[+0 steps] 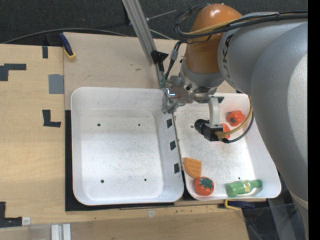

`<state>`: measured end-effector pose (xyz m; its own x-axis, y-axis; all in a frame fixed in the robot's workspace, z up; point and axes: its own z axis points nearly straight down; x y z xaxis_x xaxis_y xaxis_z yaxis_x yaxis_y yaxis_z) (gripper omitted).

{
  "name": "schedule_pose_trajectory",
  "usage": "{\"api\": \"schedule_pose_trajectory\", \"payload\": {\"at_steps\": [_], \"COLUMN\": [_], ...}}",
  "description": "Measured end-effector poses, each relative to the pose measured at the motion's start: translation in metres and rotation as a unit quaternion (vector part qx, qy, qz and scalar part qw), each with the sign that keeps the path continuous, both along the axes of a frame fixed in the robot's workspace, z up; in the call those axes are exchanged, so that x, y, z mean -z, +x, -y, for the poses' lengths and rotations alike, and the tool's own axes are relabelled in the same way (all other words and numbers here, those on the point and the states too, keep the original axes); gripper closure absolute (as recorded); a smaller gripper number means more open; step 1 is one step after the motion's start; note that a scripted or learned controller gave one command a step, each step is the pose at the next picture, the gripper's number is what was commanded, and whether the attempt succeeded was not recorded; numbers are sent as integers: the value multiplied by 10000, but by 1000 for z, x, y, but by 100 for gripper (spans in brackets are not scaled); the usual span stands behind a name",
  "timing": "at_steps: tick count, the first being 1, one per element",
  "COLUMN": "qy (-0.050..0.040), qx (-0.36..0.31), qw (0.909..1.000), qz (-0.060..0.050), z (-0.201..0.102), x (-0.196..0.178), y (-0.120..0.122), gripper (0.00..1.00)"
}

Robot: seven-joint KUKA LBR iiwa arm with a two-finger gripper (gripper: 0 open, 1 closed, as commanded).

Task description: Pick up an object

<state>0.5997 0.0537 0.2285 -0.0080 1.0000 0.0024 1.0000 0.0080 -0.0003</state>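
Overhead feed on my screen looks down at a slant on the pale wooden bench (30, 149), with the left bin (120, 149) and the right bin (225, 159) side by side on it. The grey arm (270, 69) comes in from the right, and its orange band (210, 39) sits above the far end of the right bin. The gripper (170, 103) hangs right at the far end of the divider where the two bins meet. From here I cannot tell whether it is open or closed, and I see nothing held in it. Everything I could pick lies in the right bin. An orange-red piece (235, 118) sits near the far right wall, close under the wrist. A flat orange wafer (192, 166) lies by the divider towards the near end, with a red tomato (204, 185) with a green top just beside it at the near wall. A green bottle (243, 187) lies on its side along that same wall, to the right of the tomato. A slanted aluminium bar (141, 29) runs from the top edge down towards the gripper. A blue-handled tool (67, 46) lies on the bench beyond the left bin.
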Motion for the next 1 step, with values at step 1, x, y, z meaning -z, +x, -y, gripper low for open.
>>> {"api": "schedule_pose_trajectory", "payload": {"at_steps": [1], "qy": [-8], "qx": [10], "qw": [10000], "qz": [-4], "z": [-45], "x": [9], "y": [16], "gripper": [100]}}
